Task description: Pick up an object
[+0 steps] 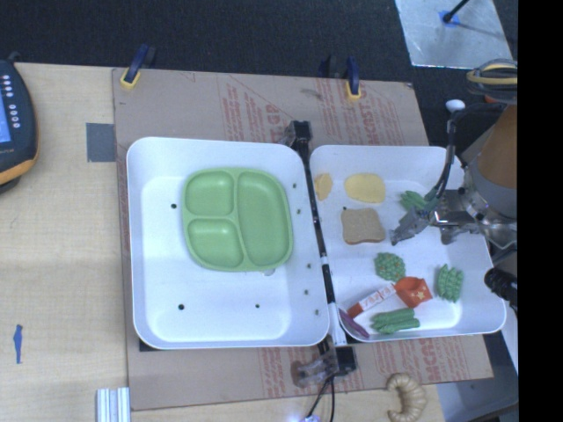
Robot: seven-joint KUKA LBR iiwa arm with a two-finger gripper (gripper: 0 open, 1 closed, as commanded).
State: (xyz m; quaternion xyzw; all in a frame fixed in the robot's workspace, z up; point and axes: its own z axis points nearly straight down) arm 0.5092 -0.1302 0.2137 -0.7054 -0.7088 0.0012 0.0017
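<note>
Arm [497,161] cut off by the right side of the frame, so just the orange band and a grey chunk of wrist visible. Gripper [407,229] poking in low over the right bin [475,323], pointing left, dark and blurry; can't tell if clenched or released, and nothing clearly sitting between its tips. Small green leafy piece [412,200] partly tucked behind the gripper, shape hard to make out.

Inside the right bin: brown bread slice [361,226] just left of the gripper, flat, roughly square. Yellow oval piece [364,186] above the bread, smaller pale yellow bit [324,185] right by the bin's left wall. Green broccoli-looking lump [389,265] below the gripper. Bumpy green piece [449,282] further right. Orange-red piece [413,290] near the front, touching a red and white packet [373,300] lying at a slant. Green bean pod [395,322] just under those, next to a dark purplish thing [349,323] at the bin's front-left corner, too squashed in to identify.

Left bin [158,315] holding a green divided plate [237,218], three compartments, well away from the gripper.

Around on the desk [53,271]: cardboard sheet [264,104] under both bins with clamps at its back edge, black and yellow handheld controller [13,121] cut off at the left, tan curly thing [406,396] below the right bin.
</note>
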